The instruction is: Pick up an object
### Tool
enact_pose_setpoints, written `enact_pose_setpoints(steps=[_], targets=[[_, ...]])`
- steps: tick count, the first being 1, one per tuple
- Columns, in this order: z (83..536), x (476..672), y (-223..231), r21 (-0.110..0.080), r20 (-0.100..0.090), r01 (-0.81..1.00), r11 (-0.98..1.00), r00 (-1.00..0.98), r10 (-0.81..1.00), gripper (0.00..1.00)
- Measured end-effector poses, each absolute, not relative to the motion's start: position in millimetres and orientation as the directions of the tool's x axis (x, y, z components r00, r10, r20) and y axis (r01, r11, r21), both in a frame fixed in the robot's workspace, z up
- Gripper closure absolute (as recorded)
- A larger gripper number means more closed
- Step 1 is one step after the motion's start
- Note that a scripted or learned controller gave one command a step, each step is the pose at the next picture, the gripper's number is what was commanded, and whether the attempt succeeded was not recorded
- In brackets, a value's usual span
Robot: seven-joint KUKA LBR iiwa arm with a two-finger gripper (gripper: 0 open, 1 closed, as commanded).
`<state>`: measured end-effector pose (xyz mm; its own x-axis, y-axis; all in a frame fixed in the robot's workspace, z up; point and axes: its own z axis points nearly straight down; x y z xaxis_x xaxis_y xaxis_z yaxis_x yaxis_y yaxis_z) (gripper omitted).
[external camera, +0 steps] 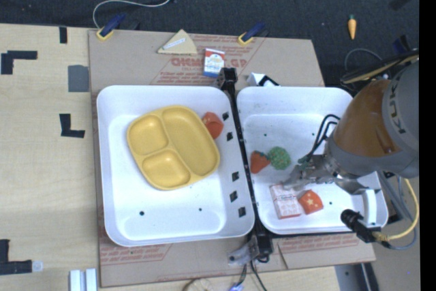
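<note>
Bench w/ two shallow white bins side by side on a cardboard sheet. Left bin (112, 146): yellow 3-compartment plate (174, 145), tilted diagonally, approx. centre; a red-orange item (213, 124) touching plate's upper-right edge, near the divider btwn bins. Right bin (300, 100): green broccoli-like piece (278, 157) w/ a red-orange piece (259, 161) just beside it on its left; below them a small flat packet w/ red print (285, 201), and an orange-red item w/ a light mark (310, 202) touching the packet's right side. Arm (373, 126) enters from right, orange band above wrist; gripper (301, 172) low over right bin, btwn broccoli piece and packet, tip pointing left. Tool state: can't tell from this view. Outside bins, on cardboard: small red/white/blue carton (214, 63), tan wedge (179, 43).
</note>
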<state>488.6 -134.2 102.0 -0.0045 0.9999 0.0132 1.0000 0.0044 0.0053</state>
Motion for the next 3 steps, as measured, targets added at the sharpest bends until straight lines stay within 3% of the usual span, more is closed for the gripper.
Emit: enact_pose_setpoints(steps=[1,2,3], targets=[[184.5,484.2,-89.6,0.000,0.001,1.000,0.002,-0.002,1.000,1.00],[131.6,527.7,-120.3,-0.003,-0.001,1.000,0.000,0.000,1.000,1.00],[132.0,528.1,-120.3,-0.002,-0.001,1.000,0.000,0.000,1.000,0.00]])
